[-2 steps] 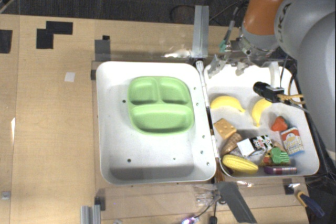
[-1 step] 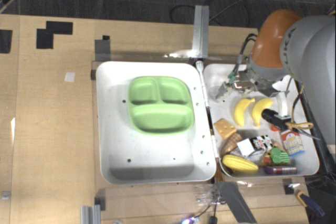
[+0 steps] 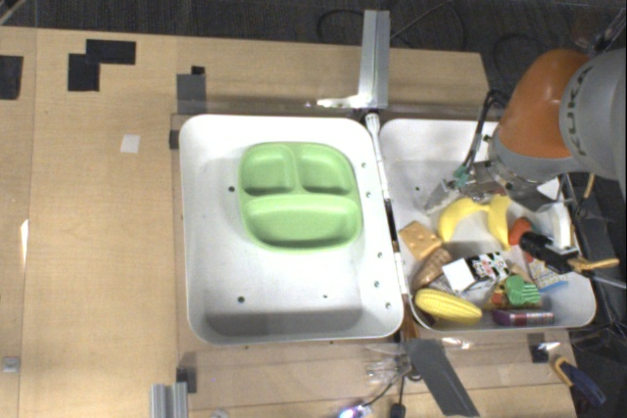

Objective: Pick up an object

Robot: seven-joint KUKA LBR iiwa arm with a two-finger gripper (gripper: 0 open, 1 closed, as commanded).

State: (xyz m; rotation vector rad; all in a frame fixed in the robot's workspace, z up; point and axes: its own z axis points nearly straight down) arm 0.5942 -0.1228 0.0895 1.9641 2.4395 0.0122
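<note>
Beside one green tray [image 3: 297,194], two bananas [image 3: 468,214]

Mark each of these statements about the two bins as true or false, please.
1. The green divided plate lies in the left bin. True.
2. The banana lies on the green plate. False: it lies in the right bin, among the other items.
3. The corn cob lies near the front edge of the right bin. True.
4. The arm reaches over the left bin. False: it is over the right bin.
5. The cracker lies outside both bins. False: it is inside the right bin.
</note>
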